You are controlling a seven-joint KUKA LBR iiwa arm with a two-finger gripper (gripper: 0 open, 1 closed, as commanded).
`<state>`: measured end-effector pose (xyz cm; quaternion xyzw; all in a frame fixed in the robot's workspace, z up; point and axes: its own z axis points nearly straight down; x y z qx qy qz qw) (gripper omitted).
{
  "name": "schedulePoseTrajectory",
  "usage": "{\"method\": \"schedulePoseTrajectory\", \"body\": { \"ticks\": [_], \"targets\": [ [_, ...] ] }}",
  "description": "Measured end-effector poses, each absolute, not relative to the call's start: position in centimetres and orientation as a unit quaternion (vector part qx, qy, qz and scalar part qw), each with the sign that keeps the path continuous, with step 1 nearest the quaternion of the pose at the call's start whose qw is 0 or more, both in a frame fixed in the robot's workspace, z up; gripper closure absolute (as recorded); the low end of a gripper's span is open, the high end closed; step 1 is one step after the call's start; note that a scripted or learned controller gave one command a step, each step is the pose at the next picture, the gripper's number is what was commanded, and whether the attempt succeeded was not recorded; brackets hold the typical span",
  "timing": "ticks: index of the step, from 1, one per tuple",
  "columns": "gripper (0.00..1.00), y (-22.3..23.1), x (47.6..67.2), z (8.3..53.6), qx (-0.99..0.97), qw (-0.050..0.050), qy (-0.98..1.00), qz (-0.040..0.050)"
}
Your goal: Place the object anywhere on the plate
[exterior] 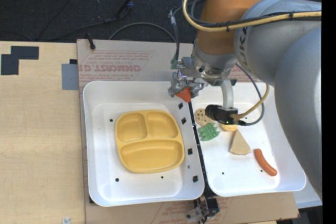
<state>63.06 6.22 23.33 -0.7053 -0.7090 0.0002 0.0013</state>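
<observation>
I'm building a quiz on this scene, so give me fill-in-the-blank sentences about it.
1. The yellow plastic divided plate has ___ compartments.
2. It lies in the ___ white bin.
3. The orange toy sausage lies in the ___ white bin.
4. The small piece at the end effector is ___ in colour.

Missing: three; left; right; orange

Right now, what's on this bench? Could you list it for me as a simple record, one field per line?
left bin: shallow white bin holding a yellow three-compartment plastic plate
right bin: shallow white bin with a tan wedge-shaped toy, an orange-red toy sausage, a green leafy toy and a round brown cookie-like toy
arm: grey arm with orange band, gripper above the divide between the bins
at the gripper: a small orange-red piece at its tip; grip unclear
plate contents: nothing on it
</observation>
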Motion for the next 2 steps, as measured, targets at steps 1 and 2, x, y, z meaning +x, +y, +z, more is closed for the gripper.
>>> {"method": "schedulePoseTrajectory", "body": {
  "ticks": [1,2],
  "targets": [
    [1.00,11.93,62.04,23.85,-0.705,0.001,-0.709,0.0006],
    [0.00,11.67,62.07,23.84,-0.706,0.001,-0.708,0.0012]
  ]
}}
